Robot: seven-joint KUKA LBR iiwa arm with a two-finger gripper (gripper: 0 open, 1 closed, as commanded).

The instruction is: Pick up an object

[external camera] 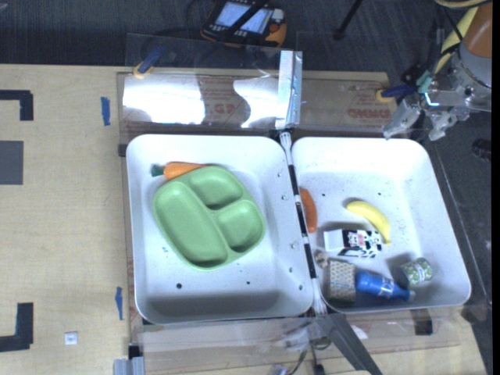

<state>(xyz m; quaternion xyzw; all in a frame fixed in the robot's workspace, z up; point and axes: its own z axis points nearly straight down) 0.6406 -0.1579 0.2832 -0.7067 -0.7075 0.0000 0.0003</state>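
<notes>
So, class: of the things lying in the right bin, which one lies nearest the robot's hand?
The banana. It lies highest in the right bin, closest to the hand at the bin's top right corner; the others lie lower.

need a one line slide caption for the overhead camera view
End effector above right bin's far corner; banana and blue bottle inside; green divided plate in left bin.

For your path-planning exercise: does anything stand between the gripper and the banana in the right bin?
Nothing visible does. The gripper hangs above the right bin's far right corner, and only bare white floor lies between it and the banana.
</notes>
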